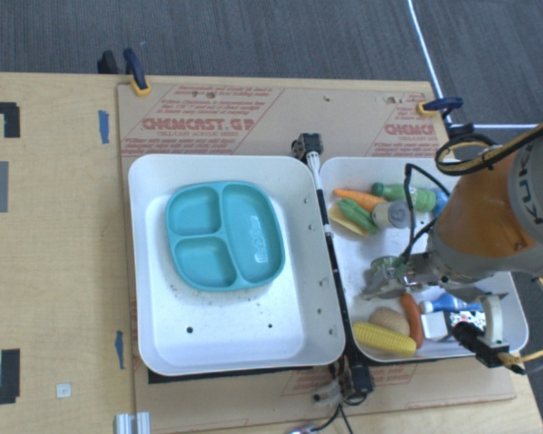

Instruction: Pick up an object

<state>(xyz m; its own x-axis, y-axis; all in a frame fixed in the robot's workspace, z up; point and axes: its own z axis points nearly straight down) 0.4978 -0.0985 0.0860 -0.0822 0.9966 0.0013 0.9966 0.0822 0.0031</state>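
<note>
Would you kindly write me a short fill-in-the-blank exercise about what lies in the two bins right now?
1. The divided plate in the left bin is ____ in colour.
2. That plate has ____ compartments.
3. The corn cob lies in the ____ bin.
4. The gripper hangs over the ____ bin.

Missing words: teal; three; right; right.

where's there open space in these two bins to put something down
Left bin: bare floor in front of the blue divided plate, toward the near rim, plus narrow strips either side. Right bin: crowded, with toy vegetables at the far end, corn near, and the gripper between.
</note>
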